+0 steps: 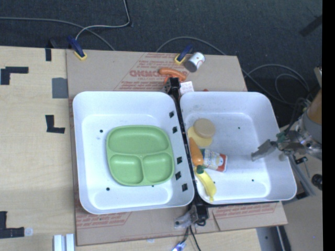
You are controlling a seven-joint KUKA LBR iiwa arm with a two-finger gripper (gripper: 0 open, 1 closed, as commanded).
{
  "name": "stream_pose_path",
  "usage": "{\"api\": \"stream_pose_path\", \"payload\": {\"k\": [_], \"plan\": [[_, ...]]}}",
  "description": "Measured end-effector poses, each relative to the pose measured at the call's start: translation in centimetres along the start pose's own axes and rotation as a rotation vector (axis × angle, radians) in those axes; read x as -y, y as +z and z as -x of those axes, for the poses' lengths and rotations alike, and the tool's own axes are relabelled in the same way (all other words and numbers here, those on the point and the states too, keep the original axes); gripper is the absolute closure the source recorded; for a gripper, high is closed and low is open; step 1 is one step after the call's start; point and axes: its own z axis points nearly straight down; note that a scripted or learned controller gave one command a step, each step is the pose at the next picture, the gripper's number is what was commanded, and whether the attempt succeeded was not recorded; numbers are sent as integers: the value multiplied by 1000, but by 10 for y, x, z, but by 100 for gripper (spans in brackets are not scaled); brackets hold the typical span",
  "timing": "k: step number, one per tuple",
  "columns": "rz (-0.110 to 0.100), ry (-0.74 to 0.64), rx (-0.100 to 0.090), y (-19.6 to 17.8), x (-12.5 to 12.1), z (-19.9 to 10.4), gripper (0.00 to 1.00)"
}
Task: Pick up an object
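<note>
**Two bins on the desk, claw at the right rim**

The left bin (86,114) holds a single green divided plate (140,155), lying flat near its middle with three compartments facing up.

The right bin (251,109) has its contents bunched against the left wall, by the divider between the bins. A tan round lidded cup (203,129) sits uppermost in the view, with a bit of yellow just beside it. Below it lies an orange carrot-like piece (196,152), touching a small clear packet with a red end (215,161). Nearest the front corner is a yellow banana (205,183).

The claw (261,151) reaches in over the right bin's right side, well apart from the cluster, with nothing between its fingers; I cannot tell how wide it stands.

Behind the bins, on the cardboard sheet (104,72), lie an orange-handled tool (171,72) and a small grey cylinder (194,61).
</note>
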Motion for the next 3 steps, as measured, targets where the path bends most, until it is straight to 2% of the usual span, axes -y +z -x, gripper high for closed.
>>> {"api": "stream_pose_path", "payload": {"k": [1,2,3], "plan": [[0,-2,-1,35,-57,-87,0],[12,2,9,107,-101,-120,0],[6,-2,2,108,-149,-117,0]]}}
